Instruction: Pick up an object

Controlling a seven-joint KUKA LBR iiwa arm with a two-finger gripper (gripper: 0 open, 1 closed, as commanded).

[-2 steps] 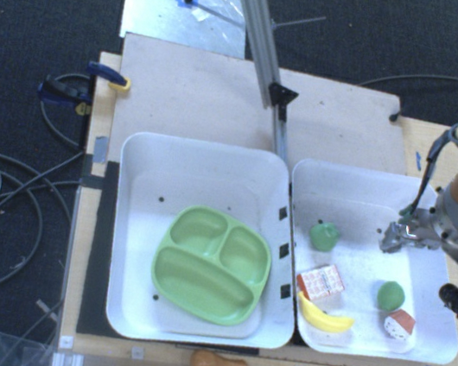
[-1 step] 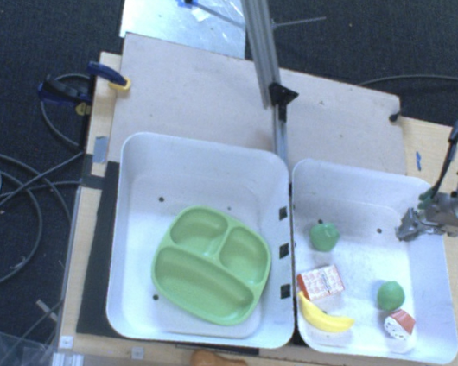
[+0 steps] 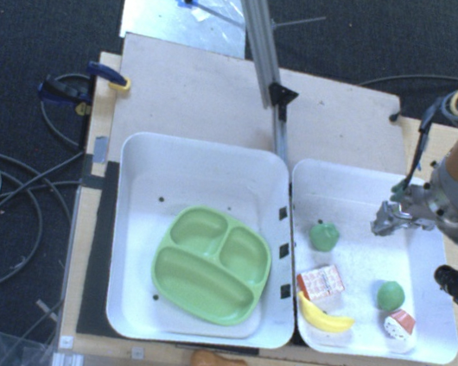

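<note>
The right bin (image 3: pixel 360 185) holds a green pepper-like toy (image 3: pixel 323 236), a red and white carton (image 3: pixel 321 282), a yellow banana (image 3: pixel 324 317), a green ball (image 3: pixel 391 296) and a red and white piece (image 3: pixel 399 326). My gripper (image 3: pixel 385 220) hangs over the upper right part of this bin, to the right of the green pepper toy and above the green ball. Nothing shows between its fingers.
The left bin (image 3: pixel 150 155) carries a green divided plate (image 3: pixel 213 263). A grey pole (image 3: pixel 263 39) slants down to the seam between the bins. A small brown object (image 3: pixel 215 361) lies on the bench in front. Cables (image 3: pixel 61 91) trail at the left.
</note>
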